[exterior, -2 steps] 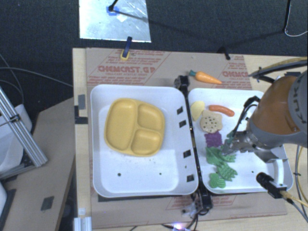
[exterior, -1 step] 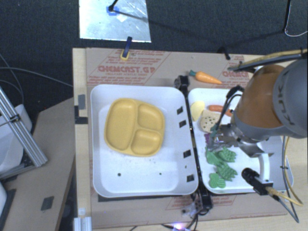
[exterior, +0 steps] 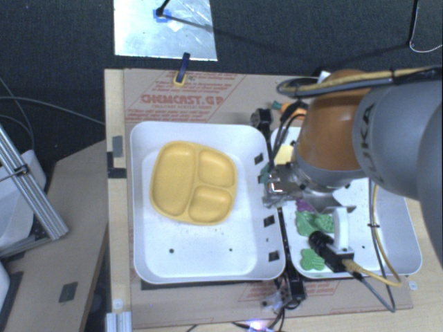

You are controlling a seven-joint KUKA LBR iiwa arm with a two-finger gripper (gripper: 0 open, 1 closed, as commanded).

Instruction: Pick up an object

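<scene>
Grey and orange fill the right side of the camera view: your arm (exterior: 360, 133) hangs low over the right bin (exterior: 408, 254), close to that bin's left wall. The wrist hides the gripper, so you cannot tell how the jaws stand, nor whether anything is caught. Green pieces (exterior: 313, 223) lie on the bin floor just below the wrist, near the left wall, with a purple scrap (exterior: 303, 204) touching them. The yellow divided tray (exterior: 194, 182) sits alone in the left bin (exterior: 201, 258), toward its far edge. Watch for a miss: the green pieces look soft and flat, and the wall beside them could block a finger.
</scene>
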